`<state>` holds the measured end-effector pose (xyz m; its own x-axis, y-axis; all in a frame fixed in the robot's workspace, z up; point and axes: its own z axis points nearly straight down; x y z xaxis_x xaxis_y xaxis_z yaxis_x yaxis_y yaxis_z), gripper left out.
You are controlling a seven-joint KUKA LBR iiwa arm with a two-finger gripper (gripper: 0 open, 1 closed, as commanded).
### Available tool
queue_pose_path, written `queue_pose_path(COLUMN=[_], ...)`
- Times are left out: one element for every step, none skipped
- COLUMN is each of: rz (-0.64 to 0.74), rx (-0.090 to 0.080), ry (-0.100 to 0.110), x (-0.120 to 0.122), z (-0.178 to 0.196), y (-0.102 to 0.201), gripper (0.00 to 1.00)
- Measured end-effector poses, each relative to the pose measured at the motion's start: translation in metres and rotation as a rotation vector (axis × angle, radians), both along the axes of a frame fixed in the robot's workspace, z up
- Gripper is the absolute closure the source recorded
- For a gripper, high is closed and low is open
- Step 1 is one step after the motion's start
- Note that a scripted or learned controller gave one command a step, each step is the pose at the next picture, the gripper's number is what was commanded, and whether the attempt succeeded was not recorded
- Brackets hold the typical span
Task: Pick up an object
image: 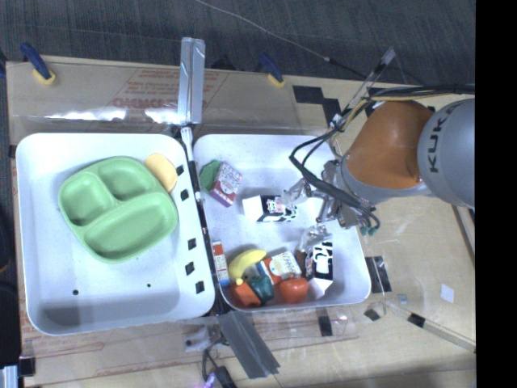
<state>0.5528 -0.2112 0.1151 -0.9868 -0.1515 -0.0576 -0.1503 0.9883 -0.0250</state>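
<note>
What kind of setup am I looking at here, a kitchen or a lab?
Most likely a robot lab bench, not a kitchen: two white bins clamped to a taped board, toy food piled in the right one, a green divided plate in the left, and loose cables.

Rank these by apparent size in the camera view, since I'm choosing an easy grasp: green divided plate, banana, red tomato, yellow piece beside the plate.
1. green divided plate, by far
2. banana
3. yellow piece and red tomato: too alike to rank; the tomato is partly hidden.
</note>
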Motion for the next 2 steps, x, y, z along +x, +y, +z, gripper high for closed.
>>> queue_pose_path(rz=[0.168, 0.52], rx=[-0.006, -0.013], ry=[0.013, 0.042], x=[-0.021, -0.056], z=[-0.004, -0.014], y=[0.067, 0.116], gripper=[0.0, 0.0])
